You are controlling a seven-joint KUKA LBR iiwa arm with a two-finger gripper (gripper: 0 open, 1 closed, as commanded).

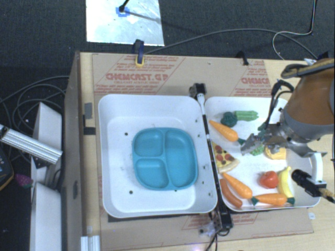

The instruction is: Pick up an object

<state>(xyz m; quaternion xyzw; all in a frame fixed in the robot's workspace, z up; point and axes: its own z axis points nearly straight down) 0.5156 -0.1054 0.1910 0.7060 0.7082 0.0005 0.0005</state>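
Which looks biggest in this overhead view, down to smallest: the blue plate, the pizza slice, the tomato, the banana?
1. Blue plate, by far the largest.
2. Pizza slice.
3. Banana and tomato: too close to rank. The banana is longer, the tomato rounder, and they lie side by side.

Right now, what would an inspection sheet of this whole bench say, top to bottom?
Surface: cardboard-covered bench bearing two white bins side by side.
Job's things: right bin holds toy food: carrots, broccoli, pizza slice, tomato, banana.
Clutter: left bin holds a blue divided plate.
Claw: claw low over the right bin, among the food; grip cannot be judged.
Cables: a wire runs across the bench's far edge; loose cords at the left.
Surroundings: dark carpet, shiny sheet beyond the bench.
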